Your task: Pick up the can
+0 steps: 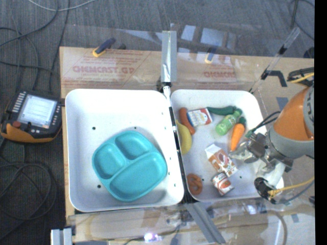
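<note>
Fingers state unclear, at right bin right edge; can lies near-left, apart, beside pretzel.

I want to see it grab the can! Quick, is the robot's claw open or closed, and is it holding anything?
Gripper: cannot be told from this view. It sits in the right bin beside the carrot, with the can lying apart from it.

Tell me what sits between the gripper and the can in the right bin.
Nothing visible blocks it. The small red-and-white can lies on its side near the right bin's front edge, and the grey two-finger gripper hangs up and right of it. A white-and-orange carton lies just beside that path.
</note>
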Controlling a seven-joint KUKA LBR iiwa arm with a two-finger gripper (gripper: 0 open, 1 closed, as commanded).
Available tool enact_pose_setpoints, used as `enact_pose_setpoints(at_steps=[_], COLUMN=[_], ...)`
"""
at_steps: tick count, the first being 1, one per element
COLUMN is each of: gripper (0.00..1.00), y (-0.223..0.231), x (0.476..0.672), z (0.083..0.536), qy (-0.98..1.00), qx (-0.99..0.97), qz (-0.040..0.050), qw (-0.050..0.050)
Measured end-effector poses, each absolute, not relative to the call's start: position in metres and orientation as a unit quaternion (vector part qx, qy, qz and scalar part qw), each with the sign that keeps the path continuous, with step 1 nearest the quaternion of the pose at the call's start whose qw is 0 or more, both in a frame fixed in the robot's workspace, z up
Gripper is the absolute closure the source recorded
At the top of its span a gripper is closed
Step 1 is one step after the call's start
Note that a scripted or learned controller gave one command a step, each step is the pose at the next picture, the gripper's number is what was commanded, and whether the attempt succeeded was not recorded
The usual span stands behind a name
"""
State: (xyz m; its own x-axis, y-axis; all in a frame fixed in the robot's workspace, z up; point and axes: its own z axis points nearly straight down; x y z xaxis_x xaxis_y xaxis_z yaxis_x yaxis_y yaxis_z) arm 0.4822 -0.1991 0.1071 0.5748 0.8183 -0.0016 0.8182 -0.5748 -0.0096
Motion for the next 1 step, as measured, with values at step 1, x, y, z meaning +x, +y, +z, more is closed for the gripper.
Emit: enact_pose_setpoints(at_steps=[1], gripper=[0.0], y=[-0.2029], x=[0.5148], z=[0.0903], qy=[-0.428], qx=[-0.904], qz=[-0.0032], qw=[0.011])
